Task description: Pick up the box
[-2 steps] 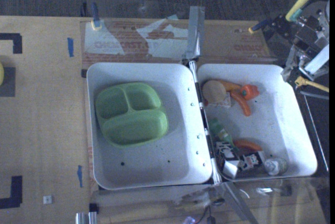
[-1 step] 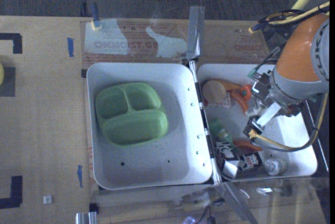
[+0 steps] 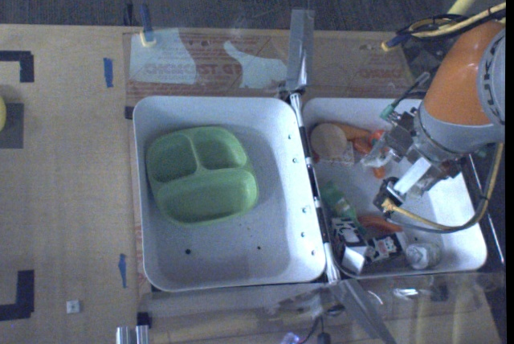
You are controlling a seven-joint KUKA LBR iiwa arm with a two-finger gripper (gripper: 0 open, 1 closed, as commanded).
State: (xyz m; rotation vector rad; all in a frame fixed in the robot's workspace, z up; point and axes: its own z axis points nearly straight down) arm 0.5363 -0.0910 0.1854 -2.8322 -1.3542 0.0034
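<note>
The box point(image 3: 359, 243) is small, printed in black and white, and lies tilted at the front of the right bin point(image 3: 474, 250), close to the divider. My gripper point(image 3: 380, 157) hangs over the middle of that bin, beyond the box and a little to its right, near an orange carrot-like piece point(image 3: 359, 133). The grey and orange arm comes in from the right and hides the bin's right part. Nothing shows in the gripper's hold.
A tan round object point(image 3: 328, 141), a green item point(image 3: 339, 202), a red-orange piece point(image 3: 379, 223) and a pale clear object point(image 3: 422, 255) crowd the right bin around the box. The left bin point(image 3: 241, 254) holds a green divided plate point(image 3: 201, 173).
</note>
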